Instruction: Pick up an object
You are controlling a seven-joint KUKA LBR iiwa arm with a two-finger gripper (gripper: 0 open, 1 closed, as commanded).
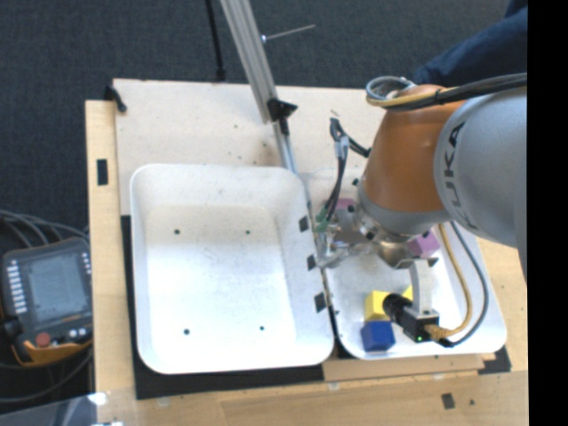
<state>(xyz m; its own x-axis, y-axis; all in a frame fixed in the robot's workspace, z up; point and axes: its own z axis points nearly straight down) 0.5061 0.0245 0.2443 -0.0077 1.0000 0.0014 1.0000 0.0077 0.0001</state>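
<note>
Your hand (pixel 344 241) hung over the right bin (pixel 491 332) near a yellow block (pixel 380 303) and blue block (pixel 378 336); you couldn't tell its grip.

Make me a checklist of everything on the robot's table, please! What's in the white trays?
surface: wooden bench bearing two white bins, the left bin and the right bin.
job's things: yellow block, blue block and purple piece, all in the right bin.
clutter: nothing seen.
grippers: gripper beneath the orange wrist band, over the right bin near its left wall.
cables: black cables run along the arm; floor cables lie at the left.
surroundings: control pad on the floor at left, metal pole, dark carpet.
</note>
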